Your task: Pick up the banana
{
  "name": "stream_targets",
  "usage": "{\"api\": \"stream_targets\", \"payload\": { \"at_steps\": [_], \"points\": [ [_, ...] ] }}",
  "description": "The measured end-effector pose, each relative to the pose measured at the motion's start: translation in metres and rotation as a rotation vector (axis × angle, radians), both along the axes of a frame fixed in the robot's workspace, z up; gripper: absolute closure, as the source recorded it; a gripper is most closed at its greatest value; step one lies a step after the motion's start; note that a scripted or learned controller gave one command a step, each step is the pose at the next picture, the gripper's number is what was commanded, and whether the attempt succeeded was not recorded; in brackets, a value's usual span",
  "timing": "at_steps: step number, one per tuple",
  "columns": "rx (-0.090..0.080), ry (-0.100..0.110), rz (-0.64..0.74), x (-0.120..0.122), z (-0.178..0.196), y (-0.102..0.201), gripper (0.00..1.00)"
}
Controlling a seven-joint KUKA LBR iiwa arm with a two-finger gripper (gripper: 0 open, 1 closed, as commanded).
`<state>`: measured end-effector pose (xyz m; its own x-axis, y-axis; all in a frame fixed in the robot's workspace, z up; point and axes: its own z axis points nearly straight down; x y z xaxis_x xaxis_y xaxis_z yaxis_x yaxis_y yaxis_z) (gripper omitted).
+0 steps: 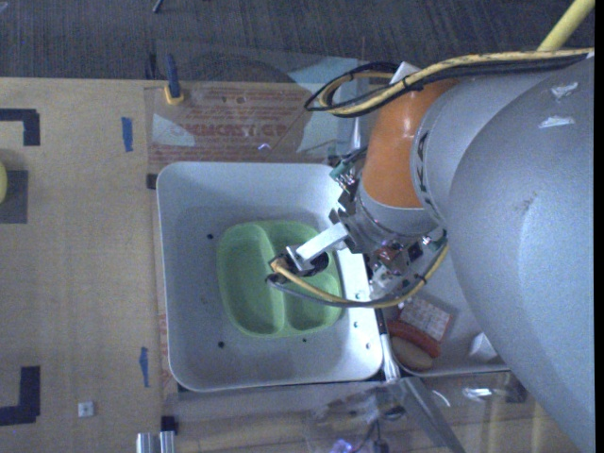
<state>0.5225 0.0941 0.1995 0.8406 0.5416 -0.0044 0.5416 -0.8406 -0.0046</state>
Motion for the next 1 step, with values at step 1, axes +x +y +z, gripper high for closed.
{"api": "stream_targets", "payload": {
  "at_steps": [1],
  "points": [
    [0.003,-0.014,-0.145,0.0235,-0.109,0.0474,0.0]
  ]
}}
